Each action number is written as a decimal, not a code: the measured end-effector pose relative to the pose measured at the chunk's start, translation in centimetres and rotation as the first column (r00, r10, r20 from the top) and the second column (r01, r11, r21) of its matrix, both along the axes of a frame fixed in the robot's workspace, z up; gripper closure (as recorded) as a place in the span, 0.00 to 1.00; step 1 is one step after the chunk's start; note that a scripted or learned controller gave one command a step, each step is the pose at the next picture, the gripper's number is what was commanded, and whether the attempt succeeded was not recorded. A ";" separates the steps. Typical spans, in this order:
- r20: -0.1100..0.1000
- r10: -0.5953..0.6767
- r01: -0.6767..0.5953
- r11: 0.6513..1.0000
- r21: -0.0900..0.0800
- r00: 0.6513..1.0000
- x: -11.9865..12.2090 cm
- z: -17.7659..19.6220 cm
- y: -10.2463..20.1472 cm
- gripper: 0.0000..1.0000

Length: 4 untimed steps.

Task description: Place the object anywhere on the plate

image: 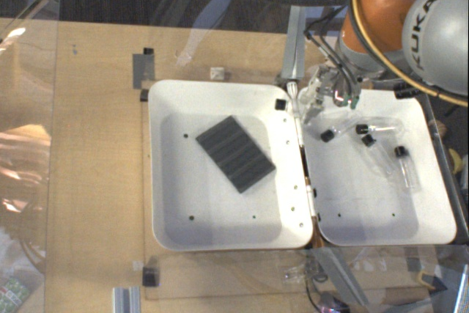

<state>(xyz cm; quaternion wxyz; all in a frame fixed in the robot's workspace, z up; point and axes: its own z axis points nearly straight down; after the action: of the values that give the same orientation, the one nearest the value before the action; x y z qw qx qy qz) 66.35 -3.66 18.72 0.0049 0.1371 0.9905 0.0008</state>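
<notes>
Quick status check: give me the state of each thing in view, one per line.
Plate: flat in the left bin, lying at an angle, nothing on it.
Clear pieces: loose in the right bin.
Hand: over the right bin's upper left corner, grip unclear.

The word "KUKA" is written in dark letters on the grey shell of the arm point(440, 33), just beside its orange band point(381, 4), and no other words or numbers can be read near the arm.
</notes>
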 end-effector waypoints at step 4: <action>0.031 0.116 -0.116 0.993 -0.004 0.993 1.1 -6.8 -8.3 1.00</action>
<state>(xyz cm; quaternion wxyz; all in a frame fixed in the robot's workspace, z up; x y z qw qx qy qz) 67.49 -11.98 11.95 0.0203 0.0792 0.9967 0.0019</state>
